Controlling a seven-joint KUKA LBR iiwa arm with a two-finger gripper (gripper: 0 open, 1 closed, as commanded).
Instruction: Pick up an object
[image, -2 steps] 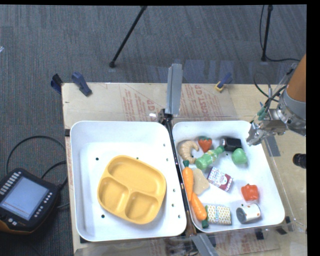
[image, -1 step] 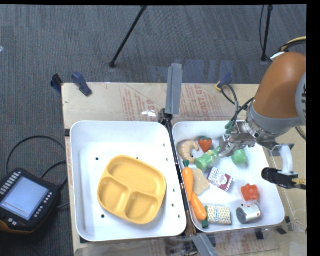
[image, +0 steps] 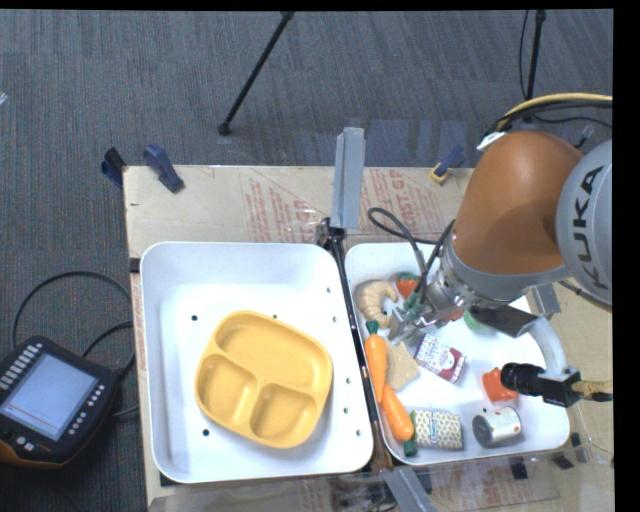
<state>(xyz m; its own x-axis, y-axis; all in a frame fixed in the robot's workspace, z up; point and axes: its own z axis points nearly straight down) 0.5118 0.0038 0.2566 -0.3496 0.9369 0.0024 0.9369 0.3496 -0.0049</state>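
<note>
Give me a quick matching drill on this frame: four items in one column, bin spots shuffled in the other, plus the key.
Items:
1. yellow divided tray
2. carrot
3. silver can
4. gripper

Places:
A. right bin, near right corner
B. left bin, lying flat in the middle
C. right bin, upper left part, over the pile of items
D. right bin, along its left wall

Pairs: 1-B, 2-D, 3-A, 4-C
</note>
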